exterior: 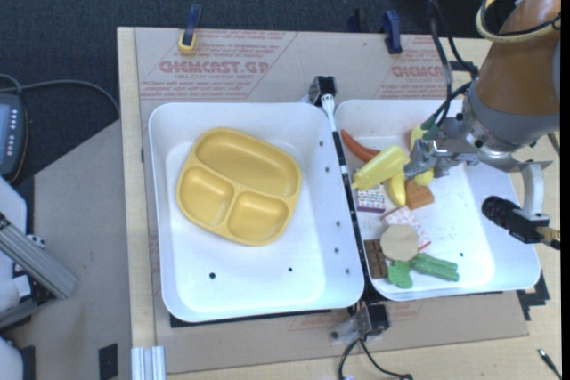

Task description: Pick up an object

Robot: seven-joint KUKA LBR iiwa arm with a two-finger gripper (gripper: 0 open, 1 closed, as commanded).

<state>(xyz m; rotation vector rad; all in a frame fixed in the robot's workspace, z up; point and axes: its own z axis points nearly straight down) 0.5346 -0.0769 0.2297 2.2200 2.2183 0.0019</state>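
Note:
The right bin [499,262] holds a pile of toy food along its left side. A yellow block [379,167] lies beside a red-orange pepper [355,144]. Below them are a small printed packet [371,198], a brown-orange piece [419,197], a tan round disc [400,242], a green piece [431,267] and a dark brown bar [375,260]. My gripper [427,157] hangs low over the upper part of the pile, just right of the yellow block and above the brown-orange piece. It hides part of a yellow item beneath it. Nothing is visibly held.
The left bin [178,280] carries a yellow divided plate [239,185]. A black divider rail [343,182] runs between the bins. The arm's grey body [517,102] covers the right bin's upper right. A black fitting [512,218] juts over the right bin's right side.

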